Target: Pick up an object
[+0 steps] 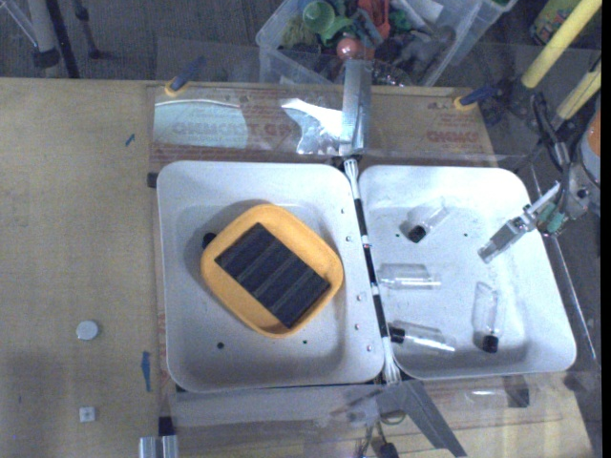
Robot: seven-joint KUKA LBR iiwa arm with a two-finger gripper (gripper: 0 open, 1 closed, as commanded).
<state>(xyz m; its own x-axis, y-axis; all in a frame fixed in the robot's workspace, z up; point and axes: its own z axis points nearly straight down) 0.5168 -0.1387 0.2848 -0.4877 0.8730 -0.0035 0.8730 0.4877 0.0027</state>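
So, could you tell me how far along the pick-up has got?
Nothing looks picked yet. The tool hangs over the right bin, where four clear tubes lie on the floor. The yellow tray sits in the left bin. Descending, gripping and lifting remain.

I count two bins (181,256), one yellow tray (270,269) in the left, and four clear vials (409,278) in the right, three of them black-capped
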